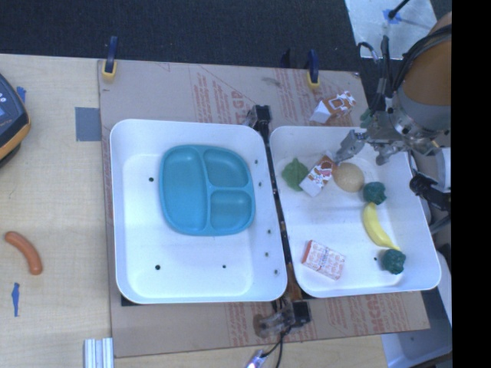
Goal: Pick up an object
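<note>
The right bin (414, 282) holds several things: a green leafy piece (294, 173), a small red-and-white carton (317, 176), a beige round potato (348, 177), two dark green broccoli pieces (374, 192) (393, 261), a yellow banana (377, 225) and a flat red-and-white packet (323, 259). My gripper (364, 152) hangs over the bin's far edge, just above and behind the potato. Its fingers are spread open with nothing between them.
The left bin (130, 282) holds a blue divided plate (207, 189). A small snack packet (335, 107) lies on the cardboard behind the right bin. A sausage (24, 251) lies on the bench at far left, near a dark device (9, 117).
</note>
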Controlling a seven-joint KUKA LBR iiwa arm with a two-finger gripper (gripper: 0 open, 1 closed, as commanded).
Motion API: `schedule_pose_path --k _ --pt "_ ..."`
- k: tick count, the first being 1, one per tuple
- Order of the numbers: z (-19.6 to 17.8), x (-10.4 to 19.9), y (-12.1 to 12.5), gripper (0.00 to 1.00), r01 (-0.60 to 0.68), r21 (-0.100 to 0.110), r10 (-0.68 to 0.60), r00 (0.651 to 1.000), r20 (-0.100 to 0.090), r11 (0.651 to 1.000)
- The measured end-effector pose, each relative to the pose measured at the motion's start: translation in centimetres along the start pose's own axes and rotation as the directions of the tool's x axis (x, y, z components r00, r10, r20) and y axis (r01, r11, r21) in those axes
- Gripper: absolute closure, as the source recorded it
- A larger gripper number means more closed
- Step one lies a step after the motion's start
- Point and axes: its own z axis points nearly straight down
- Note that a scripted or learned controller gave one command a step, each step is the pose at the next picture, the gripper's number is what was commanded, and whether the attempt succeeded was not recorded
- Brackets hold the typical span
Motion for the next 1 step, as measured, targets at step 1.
schedule_pose_path --k 1 --pt "9.31 2.55 0.68 0.00 -0.001 -0.021 0.001 1.000 0.000 1.000"
